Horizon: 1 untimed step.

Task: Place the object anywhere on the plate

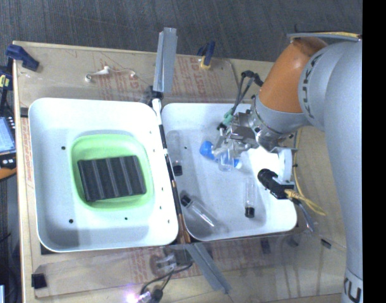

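Blue-capped clear tube (223, 155) | axis unclear | gripper (234, 145) over it, jaw state unclear | green plate (110, 146) apart

A clear tube with a dark cap (249, 199) lies near the right bin's (193, 115) front right corner, and another clear tube (197, 211) lies at its front left corner. Blue clamps (207, 53) (21, 57) grip the bench's (72, 65) back edge.
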Each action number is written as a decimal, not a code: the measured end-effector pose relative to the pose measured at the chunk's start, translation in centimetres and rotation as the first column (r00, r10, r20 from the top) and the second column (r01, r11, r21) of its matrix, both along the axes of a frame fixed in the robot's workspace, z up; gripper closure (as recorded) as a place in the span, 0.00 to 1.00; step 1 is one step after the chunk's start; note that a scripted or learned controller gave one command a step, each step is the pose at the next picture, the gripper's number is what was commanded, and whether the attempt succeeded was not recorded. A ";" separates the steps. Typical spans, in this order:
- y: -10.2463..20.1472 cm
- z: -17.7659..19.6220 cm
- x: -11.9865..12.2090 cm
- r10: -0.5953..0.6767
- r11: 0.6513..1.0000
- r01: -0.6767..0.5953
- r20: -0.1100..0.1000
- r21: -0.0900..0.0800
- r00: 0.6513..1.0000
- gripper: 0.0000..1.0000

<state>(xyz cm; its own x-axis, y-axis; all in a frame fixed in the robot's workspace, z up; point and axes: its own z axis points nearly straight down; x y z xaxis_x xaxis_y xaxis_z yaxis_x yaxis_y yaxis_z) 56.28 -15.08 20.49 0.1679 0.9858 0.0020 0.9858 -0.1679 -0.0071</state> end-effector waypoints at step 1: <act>0.0 0.0 0.0 0.000 1.000 0.000 0.000 0.000 1.000 0.00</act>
